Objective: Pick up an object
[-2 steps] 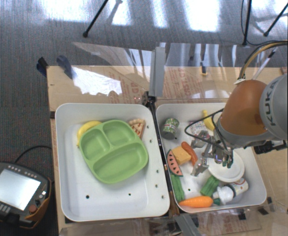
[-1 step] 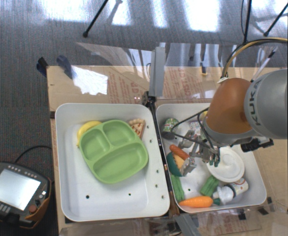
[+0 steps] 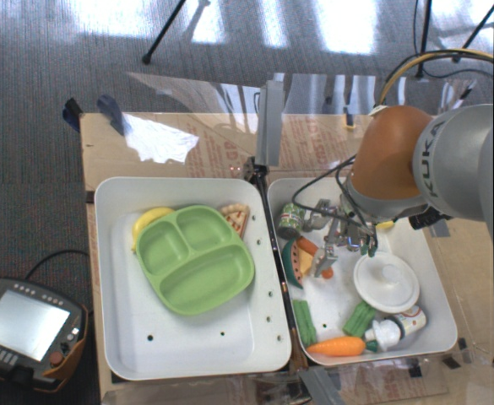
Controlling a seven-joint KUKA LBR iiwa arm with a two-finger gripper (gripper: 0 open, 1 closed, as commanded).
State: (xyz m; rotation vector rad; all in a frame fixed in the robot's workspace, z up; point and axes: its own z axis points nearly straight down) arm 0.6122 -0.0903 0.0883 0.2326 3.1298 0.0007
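My gripper (image 3: 325, 258) hangs low over the left half of the right bin (image 3: 428, 264). It is beside a watermelon slice (image 3: 292, 264) and above small orange pieces (image 3: 308, 245). A green can (image 3: 290, 218) lies just up-left of it. A white round lid (image 3: 386, 281) sits to its right. Along the bin's front lie an orange carrot (image 3: 338, 347), a green stick (image 3: 305, 321), another green piece (image 3: 359, 317) and a white bottle (image 3: 392, 329). I see nothing clearly held.
The left bin (image 3: 120, 310) holds a green divided plate (image 3: 194, 258) lying over a yellow banana (image 3: 149, 219), with a pizza slice (image 3: 236, 218) at the plate's far right. A tablet (image 3: 23, 327) lies on the floor at lower left. Crumpled white paper (image 3: 158, 139) rests behind the bins.
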